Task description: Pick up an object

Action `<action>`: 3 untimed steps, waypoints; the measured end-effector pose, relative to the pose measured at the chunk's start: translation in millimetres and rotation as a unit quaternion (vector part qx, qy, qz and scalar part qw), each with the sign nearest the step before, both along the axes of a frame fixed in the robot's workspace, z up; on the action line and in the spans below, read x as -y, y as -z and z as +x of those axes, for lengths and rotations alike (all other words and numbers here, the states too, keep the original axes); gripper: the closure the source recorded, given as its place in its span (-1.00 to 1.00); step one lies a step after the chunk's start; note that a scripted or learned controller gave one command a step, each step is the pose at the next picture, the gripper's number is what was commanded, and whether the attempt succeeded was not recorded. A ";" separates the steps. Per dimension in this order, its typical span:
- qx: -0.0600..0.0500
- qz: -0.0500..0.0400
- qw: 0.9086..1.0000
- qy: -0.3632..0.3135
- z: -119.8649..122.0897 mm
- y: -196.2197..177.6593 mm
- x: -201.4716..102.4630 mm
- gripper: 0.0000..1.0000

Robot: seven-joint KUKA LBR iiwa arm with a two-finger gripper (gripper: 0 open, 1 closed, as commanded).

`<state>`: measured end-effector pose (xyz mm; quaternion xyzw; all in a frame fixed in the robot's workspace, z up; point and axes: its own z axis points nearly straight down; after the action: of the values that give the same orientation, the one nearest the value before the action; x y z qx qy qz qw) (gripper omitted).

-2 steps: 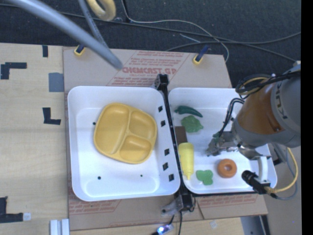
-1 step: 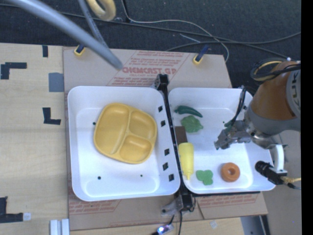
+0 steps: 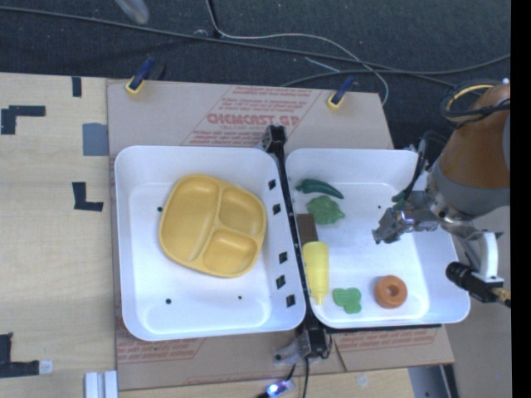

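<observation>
Doughnut (image 3: pixel 391 292) lies just below the gripper (image 3: pixel 387 231), nearest of the right bin's (image 3: pixel 365 162) toys; whether the gripper is open I cannot tell.

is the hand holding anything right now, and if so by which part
Nothing is held. The hand hangs over bare floor of the right bin, apart from the orange ring and the green pieces.
</observation>
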<state>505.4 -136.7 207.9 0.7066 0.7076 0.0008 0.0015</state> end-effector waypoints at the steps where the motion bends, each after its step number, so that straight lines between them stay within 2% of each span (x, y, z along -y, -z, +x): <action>1: 0.001 0.000 1.000 0.000 1.2 -52.9 0.0 1.00; 2: -0.002 0.001 1.000 -0.003 33.1 -49.1 -46.3 1.00; 3: -0.002 0.000 1.000 -0.002 46.8 -46.4 -88.6 1.00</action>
<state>552.2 -48.1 254.3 0.7054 0.7088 -0.0004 -0.0002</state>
